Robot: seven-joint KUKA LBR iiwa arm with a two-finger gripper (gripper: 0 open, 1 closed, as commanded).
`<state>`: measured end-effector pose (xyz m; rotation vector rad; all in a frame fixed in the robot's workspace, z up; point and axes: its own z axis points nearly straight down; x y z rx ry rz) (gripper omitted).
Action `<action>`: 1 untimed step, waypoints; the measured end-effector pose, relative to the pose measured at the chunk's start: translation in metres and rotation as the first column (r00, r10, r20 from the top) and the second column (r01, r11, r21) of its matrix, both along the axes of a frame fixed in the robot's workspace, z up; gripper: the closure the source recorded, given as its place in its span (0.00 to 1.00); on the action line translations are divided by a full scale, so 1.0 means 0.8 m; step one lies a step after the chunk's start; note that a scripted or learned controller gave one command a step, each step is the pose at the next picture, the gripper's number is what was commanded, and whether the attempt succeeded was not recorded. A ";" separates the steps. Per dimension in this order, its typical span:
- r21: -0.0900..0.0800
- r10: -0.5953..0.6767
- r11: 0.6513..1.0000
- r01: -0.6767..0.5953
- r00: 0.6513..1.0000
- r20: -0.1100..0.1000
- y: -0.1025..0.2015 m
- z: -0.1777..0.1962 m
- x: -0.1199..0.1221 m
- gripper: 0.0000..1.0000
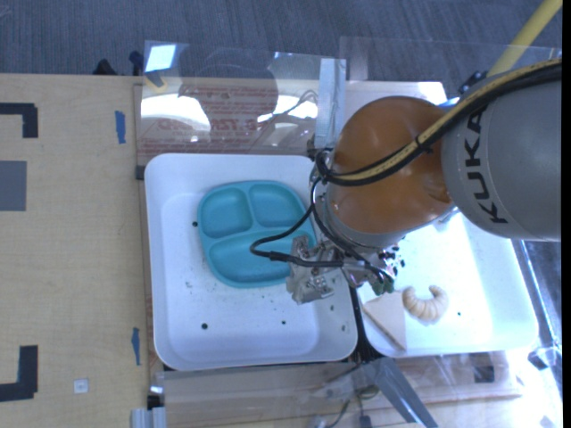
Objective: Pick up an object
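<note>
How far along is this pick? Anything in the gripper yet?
Nothing looks picked yet. The blue divided plate lies flat in the left bin; a croissant-like piece and a pale wedge lie in the right bin. In hand: the gripper sits low at the plate's right edge, nothing visible between its fingers. Left: grasp and lift.

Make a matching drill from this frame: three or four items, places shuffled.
Items:
1. blue plate
2. croissant
3. gripper
4. blue tape

Places:
A. right bin
B. wooden board, left of the bins
C. left bin, upper middle
D. over the left bin's right side, by the plate's lower right corner

Pairs: 1-C, 2-A, 3-D, 4-B
</note>
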<state>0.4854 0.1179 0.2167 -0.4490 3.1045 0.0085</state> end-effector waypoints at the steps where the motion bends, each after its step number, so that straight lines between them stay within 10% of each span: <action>1: -0.005 0.376 0.927 -0.376 0.927 0.008 0.051 0.085 0.008 1.00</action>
